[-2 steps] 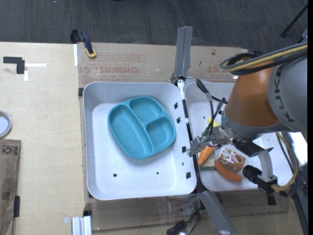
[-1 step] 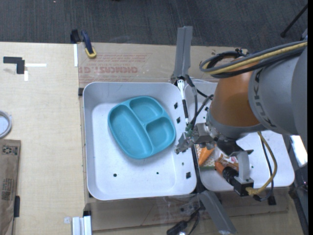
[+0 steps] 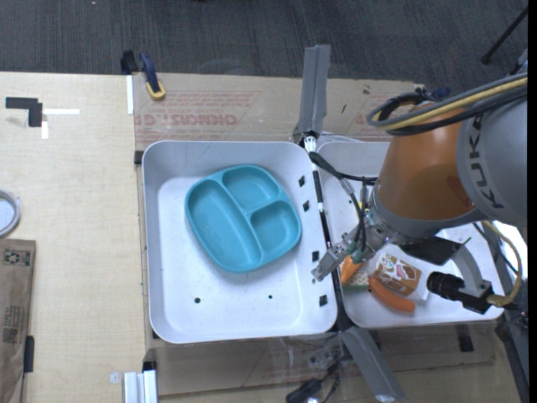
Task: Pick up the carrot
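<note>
The carrot [image 3: 348, 268], a small orange piece with a green top, lies at the left edge of the right bin [image 3: 436, 311], close to the wall between the two bins. My gripper [image 3: 335, 260] hangs low right against the carrot's left end, over that dividing wall. The bulky orange-banded wrist covers most of the right bin behind it and hides part of the gripper. Whether the carrot is gripped cannot be made out.
A blue divided plate [image 3: 243, 217] lies in the left bin [image 3: 168, 309]. In the right bin, a white and orange packet [image 3: 398, 274] and a long orange-red item [image 3: 393, 298] lie just right of the carrot.
</note>
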`<act>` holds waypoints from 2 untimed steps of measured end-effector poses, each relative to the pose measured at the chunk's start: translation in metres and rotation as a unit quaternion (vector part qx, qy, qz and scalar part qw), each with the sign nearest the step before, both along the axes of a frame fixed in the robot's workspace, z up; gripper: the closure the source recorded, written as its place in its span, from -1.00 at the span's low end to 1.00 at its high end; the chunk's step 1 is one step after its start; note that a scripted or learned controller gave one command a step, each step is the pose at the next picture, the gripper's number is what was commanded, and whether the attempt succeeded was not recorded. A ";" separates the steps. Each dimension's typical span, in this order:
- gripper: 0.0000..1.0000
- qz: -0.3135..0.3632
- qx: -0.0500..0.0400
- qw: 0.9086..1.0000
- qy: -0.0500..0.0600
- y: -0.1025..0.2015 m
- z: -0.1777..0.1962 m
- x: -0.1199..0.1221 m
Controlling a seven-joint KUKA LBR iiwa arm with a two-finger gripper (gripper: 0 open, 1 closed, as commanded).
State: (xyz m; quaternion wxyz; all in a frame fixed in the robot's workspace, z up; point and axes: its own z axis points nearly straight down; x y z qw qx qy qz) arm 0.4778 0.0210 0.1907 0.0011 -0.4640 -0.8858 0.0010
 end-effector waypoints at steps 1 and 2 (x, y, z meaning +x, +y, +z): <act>-1.00 0.050 0.000 0.999 0.000 0.028 0.000 0.000; -1.00 0.161 0.000 0.987 -0.002 0.038 0.013 0.000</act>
